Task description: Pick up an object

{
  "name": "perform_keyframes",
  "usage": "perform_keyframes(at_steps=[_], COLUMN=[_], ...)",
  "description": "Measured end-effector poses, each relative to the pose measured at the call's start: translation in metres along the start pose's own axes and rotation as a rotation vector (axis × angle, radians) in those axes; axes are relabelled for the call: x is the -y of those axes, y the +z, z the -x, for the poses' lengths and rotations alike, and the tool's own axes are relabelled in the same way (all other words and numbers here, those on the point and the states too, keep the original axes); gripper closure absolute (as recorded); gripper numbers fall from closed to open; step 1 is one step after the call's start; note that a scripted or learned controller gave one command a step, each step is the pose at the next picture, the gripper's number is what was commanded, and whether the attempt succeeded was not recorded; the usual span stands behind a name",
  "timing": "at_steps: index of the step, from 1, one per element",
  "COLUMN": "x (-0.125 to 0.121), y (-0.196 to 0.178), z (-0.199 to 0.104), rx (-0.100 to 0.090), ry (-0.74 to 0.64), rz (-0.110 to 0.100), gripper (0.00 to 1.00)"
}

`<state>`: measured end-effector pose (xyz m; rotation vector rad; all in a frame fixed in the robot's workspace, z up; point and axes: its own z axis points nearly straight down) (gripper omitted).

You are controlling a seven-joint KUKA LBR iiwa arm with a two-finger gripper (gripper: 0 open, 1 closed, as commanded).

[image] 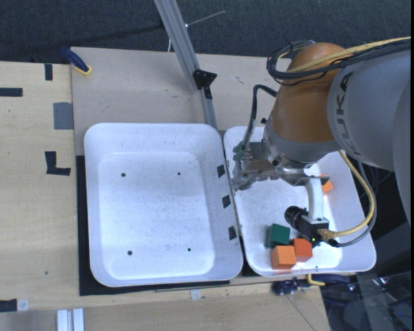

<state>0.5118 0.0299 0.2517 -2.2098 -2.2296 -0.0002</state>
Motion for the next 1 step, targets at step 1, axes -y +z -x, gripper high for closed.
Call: perform_keyframes(at_steps=[1], x=[0.0024], y=[0.0031], z=[-0.0638], rx=[0.000], ry=[0.000], rz=[-0.002], gripper=[1.00])
